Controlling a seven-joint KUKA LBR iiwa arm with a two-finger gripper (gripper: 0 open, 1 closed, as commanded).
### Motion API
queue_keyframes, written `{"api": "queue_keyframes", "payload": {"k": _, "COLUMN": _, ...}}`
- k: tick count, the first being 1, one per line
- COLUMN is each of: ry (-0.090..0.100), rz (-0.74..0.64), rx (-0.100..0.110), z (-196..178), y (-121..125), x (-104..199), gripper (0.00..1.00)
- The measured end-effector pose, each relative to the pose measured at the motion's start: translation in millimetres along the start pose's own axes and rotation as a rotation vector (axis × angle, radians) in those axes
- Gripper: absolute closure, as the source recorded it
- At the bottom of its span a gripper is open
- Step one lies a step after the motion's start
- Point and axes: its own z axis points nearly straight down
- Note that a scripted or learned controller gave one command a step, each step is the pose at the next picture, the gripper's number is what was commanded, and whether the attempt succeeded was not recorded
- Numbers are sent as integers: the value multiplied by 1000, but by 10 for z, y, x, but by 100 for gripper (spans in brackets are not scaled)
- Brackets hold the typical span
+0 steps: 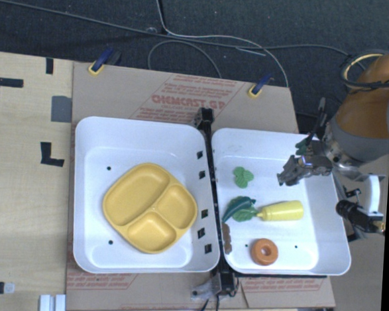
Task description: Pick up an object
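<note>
The right bin (327, 257) holds a small green broccoli-like piece (243, 177), a dark green leafy toy (239, 208), a yellow bottle-shaped toy (281, 211) lying on its side, and an orange ring like a doughnut (265, 251). My gripper (293, 173) hangs over the upper right part of that bin, above and to the right of the yellow toy. Nothing is visible between its fingers.
The left bin (87, 177) holds a yellow divided plate (150, 207). A black clip divider (209, 186) runs between the bins. Cables cross the dark floor at the back. Cardboard lies under both bins.
</note>
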Motion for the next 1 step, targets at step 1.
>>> {"api": "queue_keyframes", "payload": {"k": 1, "ry": 0, "rz": 1, "rx": 0, "z": -49, "y": 203, "x": 492, "gripper": 100}}
